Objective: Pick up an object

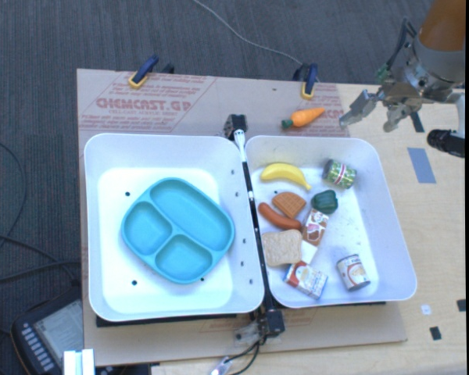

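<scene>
Dark carpet is showing around a tabletop (445,233) that is carrying two shallow white bins side by side. Well below the hand and nearest the camera, a small carton (306,280) and a little can (352,273) are lying along the front of the right bin (396,233), with a slice of toast (282,248) just beside the carton. A bit closer to the hand, a red sausage (279,216), a brown bread piece (289,203) and a small juice box (316,227) are clustering together, the sausage touching the bread. A dark green pepper (324,201) is sitting near them, and a banana (285,173) and a green can (340,173) are lying nearest the hand among the bin's contents. Far off to the hand's side, the left bin (102,233) is holding a blue divided plate (177,230). Beyond the bins, a toy carrot (303,118) is resting on the brown board, level with the hand and near it.

The hand (379,113) is hovering above the bin's far right corner, outside its rim, with its fingers spread and nothing between them. No object is being gripped, so the pick seems not yet begun in earnest: choosing a target, descending, closing and lifting all appear to be left.
</scene>
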`<action>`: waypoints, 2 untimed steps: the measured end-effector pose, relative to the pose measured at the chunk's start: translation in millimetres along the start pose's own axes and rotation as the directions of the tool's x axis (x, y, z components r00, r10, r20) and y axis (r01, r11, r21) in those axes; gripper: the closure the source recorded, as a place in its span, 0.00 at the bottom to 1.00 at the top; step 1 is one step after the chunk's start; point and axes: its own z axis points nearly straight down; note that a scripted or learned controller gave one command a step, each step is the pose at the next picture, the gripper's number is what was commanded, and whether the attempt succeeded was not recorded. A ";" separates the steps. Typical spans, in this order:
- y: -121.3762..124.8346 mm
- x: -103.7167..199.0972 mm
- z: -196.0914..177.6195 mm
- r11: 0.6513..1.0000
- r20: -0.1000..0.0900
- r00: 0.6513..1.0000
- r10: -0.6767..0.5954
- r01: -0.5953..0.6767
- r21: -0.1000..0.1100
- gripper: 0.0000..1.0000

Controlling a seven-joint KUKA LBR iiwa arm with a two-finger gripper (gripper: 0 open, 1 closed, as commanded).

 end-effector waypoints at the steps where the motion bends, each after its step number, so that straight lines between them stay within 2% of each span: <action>1: -12.6 -30.7 179.8 1.000 -0.013 1.000 -0.003 0.003 0.007 0.00; 2: -77.7 31.4 194.3 1.000 0.001 1.000 0.000 0.000 -0.006 0.00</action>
